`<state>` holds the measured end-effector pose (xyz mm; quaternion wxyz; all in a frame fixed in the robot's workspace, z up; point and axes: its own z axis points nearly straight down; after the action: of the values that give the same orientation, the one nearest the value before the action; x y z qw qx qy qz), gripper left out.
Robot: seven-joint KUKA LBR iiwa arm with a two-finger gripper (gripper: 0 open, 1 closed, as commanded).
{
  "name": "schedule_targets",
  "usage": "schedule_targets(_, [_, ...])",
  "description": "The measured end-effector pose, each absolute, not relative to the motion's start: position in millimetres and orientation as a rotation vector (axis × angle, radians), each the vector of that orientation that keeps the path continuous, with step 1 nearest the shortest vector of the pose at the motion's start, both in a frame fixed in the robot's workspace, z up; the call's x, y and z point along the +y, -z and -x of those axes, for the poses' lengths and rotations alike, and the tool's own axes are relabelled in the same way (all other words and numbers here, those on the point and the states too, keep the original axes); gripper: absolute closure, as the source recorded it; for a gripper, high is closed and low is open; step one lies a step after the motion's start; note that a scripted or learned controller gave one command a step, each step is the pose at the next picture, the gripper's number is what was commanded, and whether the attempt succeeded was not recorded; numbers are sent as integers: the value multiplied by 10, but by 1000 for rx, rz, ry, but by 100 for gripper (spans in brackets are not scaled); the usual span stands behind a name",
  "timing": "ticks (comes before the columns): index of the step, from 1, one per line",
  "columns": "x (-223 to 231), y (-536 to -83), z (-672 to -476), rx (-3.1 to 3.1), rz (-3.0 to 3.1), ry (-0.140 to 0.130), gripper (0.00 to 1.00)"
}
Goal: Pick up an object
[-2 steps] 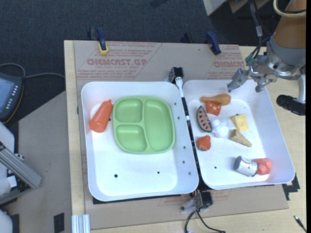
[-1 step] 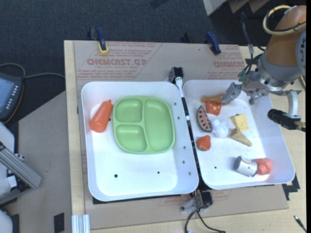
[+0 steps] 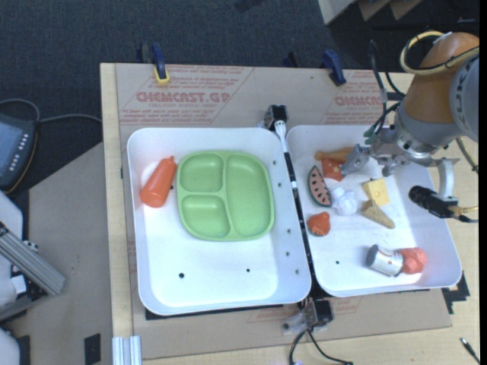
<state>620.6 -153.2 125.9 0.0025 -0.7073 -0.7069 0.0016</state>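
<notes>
- Looks like the approach step to me. The pincer [image 3: 374,164] hangs over the far end of the right bin [image 3: 449,268], and nothing is visibly lifted.
- Honestly can't tell whether the pincer is spread or closed. The wrist sits over it at this angle, and I see nothing gripped in it.
- Closest candidates: the orange chunk [image 3: 332,163] just left of the pincer and the yellow block [image 3: 375,192] just on its near side. Both lie on the bin floor.
- Next move, I'd guess: line up over one of those two, drop straight down and close. It's crowded there, with a watermelon slice [image 3: 319,185] and a white lump [image 3: 345,201] close by, so it needs to be centred well.
- Further choices sit near-side: a tan wedge [image 3: 379,216], a red piece [image 3: 319,223] and a silver can [image 3: 384,260] touching an orange blob [image 3: 414,259].
- The left bin [image 3: 152,280] holds a green divided plate [image 3: 226,195] and an orange bottle-ish thing [image 3: 157,182], well apart from the arm.
- Hard to make out: what the white lump is, and whether the far right corner holds anything under the arm.
</notes>
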Motion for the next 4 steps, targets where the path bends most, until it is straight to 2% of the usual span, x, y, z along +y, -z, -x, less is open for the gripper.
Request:
schedule_targets(1, [-1528, -849, -6219, -2223, 2222, 0, 0])
schedule_targets(2, [-1528, -959, -6215, -2221, 2224, 1, 100])
schedule_targets(3, [-1491, -1399, -6209, -2225, 2224, 4, 100])
schedule_targets(4, [-1506, -2044, -6245, -2228, 2226, 6, 100])
